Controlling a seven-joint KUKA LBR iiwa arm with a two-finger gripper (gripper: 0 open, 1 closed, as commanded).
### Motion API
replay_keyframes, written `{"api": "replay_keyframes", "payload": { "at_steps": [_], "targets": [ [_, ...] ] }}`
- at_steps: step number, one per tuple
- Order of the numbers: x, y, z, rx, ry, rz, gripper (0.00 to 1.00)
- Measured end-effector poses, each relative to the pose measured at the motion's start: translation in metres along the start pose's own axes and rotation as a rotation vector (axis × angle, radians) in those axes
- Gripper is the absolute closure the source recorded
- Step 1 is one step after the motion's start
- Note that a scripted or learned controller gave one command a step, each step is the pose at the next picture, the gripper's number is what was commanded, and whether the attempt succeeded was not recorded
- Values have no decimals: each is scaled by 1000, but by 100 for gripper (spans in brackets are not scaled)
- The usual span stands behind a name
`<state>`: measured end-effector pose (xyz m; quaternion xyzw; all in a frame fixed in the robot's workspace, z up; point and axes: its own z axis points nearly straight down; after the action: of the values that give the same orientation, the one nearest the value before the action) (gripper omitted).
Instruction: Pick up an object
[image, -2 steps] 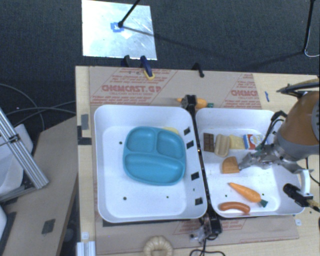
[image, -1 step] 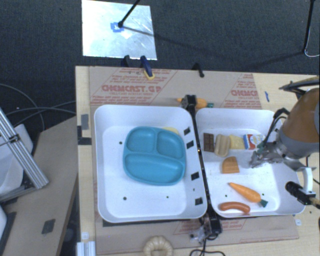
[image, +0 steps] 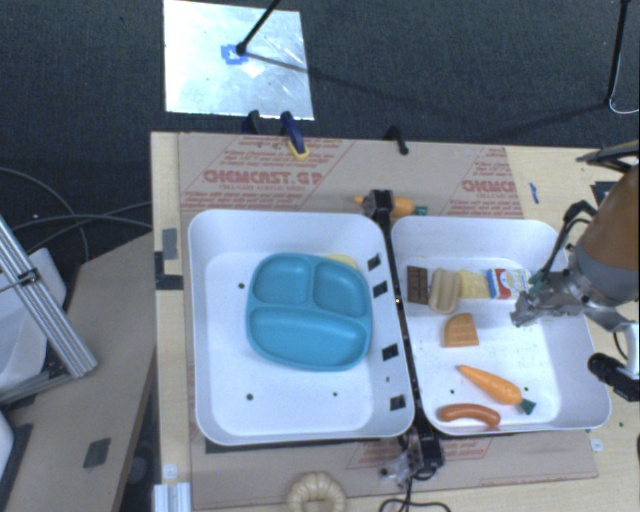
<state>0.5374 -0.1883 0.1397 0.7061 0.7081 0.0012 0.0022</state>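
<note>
Nearest us, a sausage (image: 469, 414) lies along the right bin's (image: 575, 405) front wall, a carrot (image: 490, 384) just behind. Left bin (image: 215, 310) holds a blue divided plate (image: 308, 310). Hand (image: 527, 311) hovers at the right bin's far side; its opening can't be told.

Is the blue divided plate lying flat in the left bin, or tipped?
Flat. The blue plate lies face up on the left bin floor, all three compartments showing, with nothing seen in them.

Left bin (image: 215, 330): divided plate (image: 308, 310) in the middle.
Right bin (image: 570, 395): carrot (image: 492, 384) behind sausage (image: 468, 414); gripper (image: 528, 308) right of cracker (image: 460, 331).
</note>
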Motion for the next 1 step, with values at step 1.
{"api": "replay_keyframes", "payload": {
  "at_steps": [1],
  "targets": [
    [9, 1, -49, -1, 0, -2, 100]
  ]
}}
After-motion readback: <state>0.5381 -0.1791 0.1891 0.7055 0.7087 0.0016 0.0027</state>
